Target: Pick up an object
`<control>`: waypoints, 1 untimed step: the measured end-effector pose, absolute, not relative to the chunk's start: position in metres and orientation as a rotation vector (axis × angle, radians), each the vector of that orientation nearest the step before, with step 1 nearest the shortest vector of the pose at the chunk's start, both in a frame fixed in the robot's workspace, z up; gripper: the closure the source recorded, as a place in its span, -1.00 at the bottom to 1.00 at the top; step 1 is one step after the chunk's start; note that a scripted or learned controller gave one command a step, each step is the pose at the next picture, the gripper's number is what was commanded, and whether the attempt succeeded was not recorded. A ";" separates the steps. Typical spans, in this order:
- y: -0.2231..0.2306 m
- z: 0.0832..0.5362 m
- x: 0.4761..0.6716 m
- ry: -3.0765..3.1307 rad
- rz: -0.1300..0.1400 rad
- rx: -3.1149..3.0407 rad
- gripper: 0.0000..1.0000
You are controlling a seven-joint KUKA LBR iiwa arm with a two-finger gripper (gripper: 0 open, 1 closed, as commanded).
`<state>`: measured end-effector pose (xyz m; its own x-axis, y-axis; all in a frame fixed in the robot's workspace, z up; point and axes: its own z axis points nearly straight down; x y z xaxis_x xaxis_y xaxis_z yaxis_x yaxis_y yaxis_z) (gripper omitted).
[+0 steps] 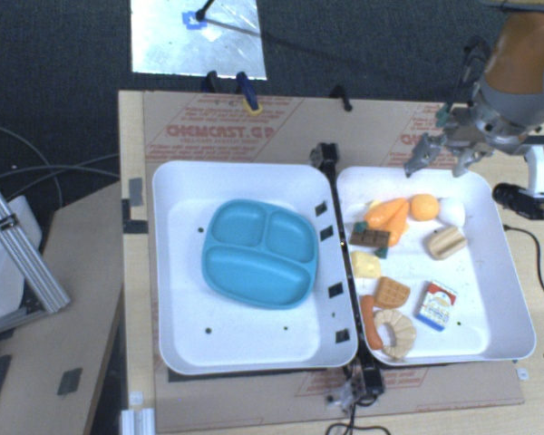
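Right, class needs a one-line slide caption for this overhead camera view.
Gripper open above the right bin of toy food, with a blue tray in the left bin.

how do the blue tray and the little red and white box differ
The blue tray is large and lies alone in the left bin; the red and white box is small, among toy foods in the right bin. The tray is plain blue with compartments; the box is printed. Both lie flat.

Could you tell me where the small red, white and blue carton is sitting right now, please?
In the camera view, the carton lies in the right bin, toward its near right part, just right of the waffle and below the bread roll.
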<state>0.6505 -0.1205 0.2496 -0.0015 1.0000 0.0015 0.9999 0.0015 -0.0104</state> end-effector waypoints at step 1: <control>-0.120 0.258 0.653 -2.226 -0.002 -2.219 -1.00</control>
<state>0.6526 -0.1203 0.2576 -0.0033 1.0000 0.0000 1.0000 0.0033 0.0019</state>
